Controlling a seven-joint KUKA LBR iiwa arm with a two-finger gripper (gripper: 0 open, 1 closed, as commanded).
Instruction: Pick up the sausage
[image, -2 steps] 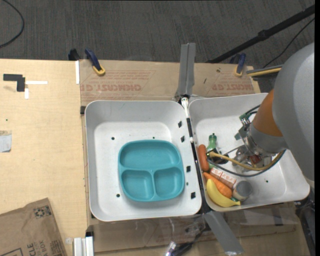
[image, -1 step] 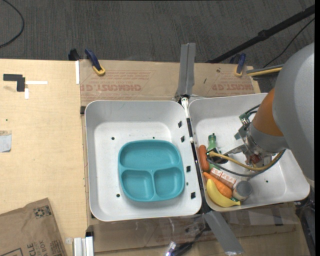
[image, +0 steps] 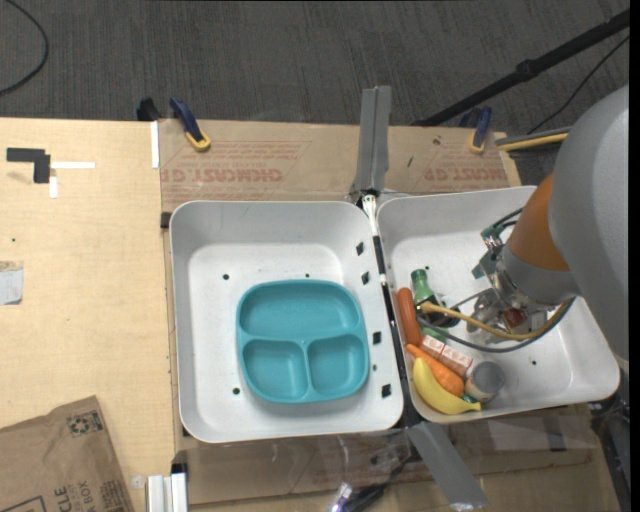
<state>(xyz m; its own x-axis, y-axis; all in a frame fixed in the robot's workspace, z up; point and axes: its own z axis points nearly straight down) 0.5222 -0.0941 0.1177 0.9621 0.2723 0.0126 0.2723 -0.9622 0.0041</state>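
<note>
**Getting Ready to Grab the Sausage**

My grey arm with the orange band (image: 540, 235) comes in from 3 o'clock and hangs over the right white plastic bin (image: 590, 375). My gripper (image: 500, 305) sits low in that bin, near its middle, among some wires. I cannot tell if it is open or shut, because my own arm covers it from above. I see nothing held in it.

The long reddish-orange sausage (image: 406, 316) lies by the left wall of the right bin, at about 9 o'clock from my gripper. It is near my gripper but apart from it. It points from 12 o'clock down to 6 o'clock. Just beside it, at 1 o'clock, is a small green bottle (image: 424, 288). Below it, at 5 o'clock, is a yellow banana (image: 440, 392), with an orange carrot (image: 440, 375) and a small red and white packet (image: 447, 352) close by. A grey round can (image: 487, 380) stands at the banana's 3 o'clock.

The left white bin (image: 200, 330) holds a teal plate with three parts (image: 302, 342).

I think I am at the reaching step. The sausage is not picked up yet. Next I must slide toward 9 o'clock, get over the sausage's middle, and turn to grip it across its thin side. The wall and the bottle are very close, so I must be careful.
</note>
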